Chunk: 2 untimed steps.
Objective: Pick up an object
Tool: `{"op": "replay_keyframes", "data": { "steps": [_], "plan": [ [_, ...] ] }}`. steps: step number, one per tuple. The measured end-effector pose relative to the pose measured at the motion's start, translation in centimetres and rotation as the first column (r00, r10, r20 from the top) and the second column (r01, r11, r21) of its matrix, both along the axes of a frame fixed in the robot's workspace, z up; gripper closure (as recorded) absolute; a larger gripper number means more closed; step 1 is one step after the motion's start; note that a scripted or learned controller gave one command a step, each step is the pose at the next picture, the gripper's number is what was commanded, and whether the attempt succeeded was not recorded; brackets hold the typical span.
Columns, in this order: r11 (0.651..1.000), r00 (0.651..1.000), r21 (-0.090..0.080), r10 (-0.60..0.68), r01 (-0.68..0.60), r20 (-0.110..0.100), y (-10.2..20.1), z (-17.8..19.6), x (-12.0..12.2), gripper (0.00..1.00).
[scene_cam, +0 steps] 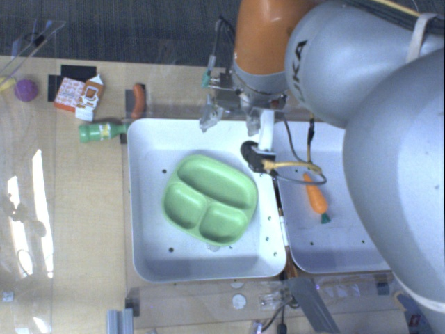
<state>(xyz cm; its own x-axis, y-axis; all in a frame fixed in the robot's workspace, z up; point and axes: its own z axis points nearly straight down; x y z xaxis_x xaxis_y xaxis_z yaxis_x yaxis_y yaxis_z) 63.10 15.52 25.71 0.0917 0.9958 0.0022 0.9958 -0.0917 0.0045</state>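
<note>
While the gripper (233, 120) hung spread and empty over the left bin's (142, 207) back edge, I feared a descent would strike that rim, missing the green tray (208, 199).

Glossy green plastic tray (210, 199) in a smooth white plastic bin (149, 242).

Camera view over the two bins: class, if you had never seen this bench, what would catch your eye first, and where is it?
The big grey arm with its orange band fills the upper right, its gripper hanging over the back edge of the left bin. A bright green divided tray lies in the middle of that bin. An orange carrot lies in the right bin.
</note>
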Motion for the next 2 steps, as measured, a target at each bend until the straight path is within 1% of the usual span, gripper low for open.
{"op": "replay_keyframes", "data": {
  "steps": [1,2],
  "plan": [
    [0.996,0.996,0.0,0.092,-0.092,0.004,2.7,5.2,-2.6,0.0],
    [1.0,1.0,0.002,-0.02,0.019,0.006,5.1,11.3,-7.2,0.0]
  ]
}}
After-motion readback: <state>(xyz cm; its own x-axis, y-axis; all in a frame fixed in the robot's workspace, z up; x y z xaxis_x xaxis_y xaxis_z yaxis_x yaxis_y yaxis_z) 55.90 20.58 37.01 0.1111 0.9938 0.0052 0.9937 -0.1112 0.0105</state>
